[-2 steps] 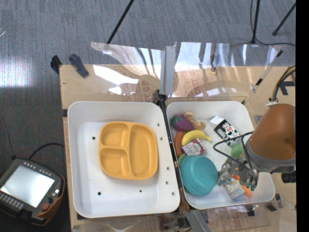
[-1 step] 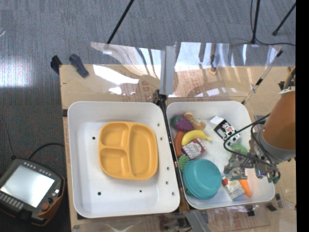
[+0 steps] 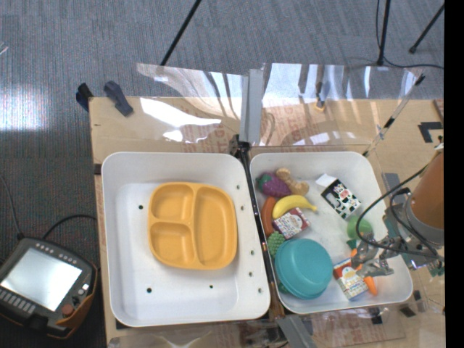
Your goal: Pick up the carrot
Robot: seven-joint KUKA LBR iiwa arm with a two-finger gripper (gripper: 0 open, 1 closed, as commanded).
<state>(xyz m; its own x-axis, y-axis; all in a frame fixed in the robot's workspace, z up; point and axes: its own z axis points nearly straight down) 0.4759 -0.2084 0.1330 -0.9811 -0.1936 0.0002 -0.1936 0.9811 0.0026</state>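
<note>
The carrot (image 3: 267,214) is an orange, elongated piece lying along the left wall of the right bin (image 3: 328,158), just left of the yellow banana (image 3: 293,205). My gripper (image 3: 371,259) hangs low over the bin's right front corner, far to the right of the carrot. It is above a small orange, white and blue carton (image 3: 350,280). A small orange piece (image 3: 372,286) shows beside that carton, partly hidden by the gripper, and I cannot tell what it is.
Also in the right bin are purple grapes (image 3: 275,186), a teal bowl (image 3: 304,267), a red-and-white packet (image 3: 291,223), a black-and-white carton (image 3: 341,197) and a green ball (image 3: 358,227). The left bin (image 3: 123,267) holds a yellow divided plate (image 3: 193,225).
</note>
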